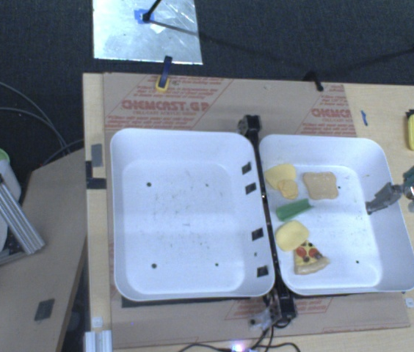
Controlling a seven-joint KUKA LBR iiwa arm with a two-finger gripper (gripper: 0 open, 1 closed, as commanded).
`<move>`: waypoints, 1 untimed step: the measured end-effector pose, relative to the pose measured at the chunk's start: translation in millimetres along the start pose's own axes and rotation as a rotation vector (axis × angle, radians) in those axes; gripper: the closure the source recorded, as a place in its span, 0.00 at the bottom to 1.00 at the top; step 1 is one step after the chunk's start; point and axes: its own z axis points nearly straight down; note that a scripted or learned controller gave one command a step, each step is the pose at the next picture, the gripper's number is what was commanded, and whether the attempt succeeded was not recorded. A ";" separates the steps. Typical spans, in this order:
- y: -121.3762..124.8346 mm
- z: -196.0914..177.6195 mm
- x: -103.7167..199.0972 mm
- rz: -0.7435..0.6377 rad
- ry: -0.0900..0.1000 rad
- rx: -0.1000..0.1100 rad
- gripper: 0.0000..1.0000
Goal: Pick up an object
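Two white bins (185,141) sit side by side on the counter (214,97), the right one holding five food toys, among them a green stick (293,210) lying near the bin's middle divider with its long axis rising rightward, while the tool (380,200) hovers at the right rim.

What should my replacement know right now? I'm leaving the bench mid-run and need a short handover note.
Gripper: at the right bin's right rim, nothing visible between its fingers; open or shut cannot be told.
Things: all in the right bin's left half: yellow pieces, tan bread slice, green piece, another yellow piece, pizza slice.
Done: nothing picked yet.
Left: reach in, grasp one object, lift it.
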 end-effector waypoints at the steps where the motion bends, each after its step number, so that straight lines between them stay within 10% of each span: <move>1: 10.9 167.4 46.7 -0.005 0.006 0.013 0.00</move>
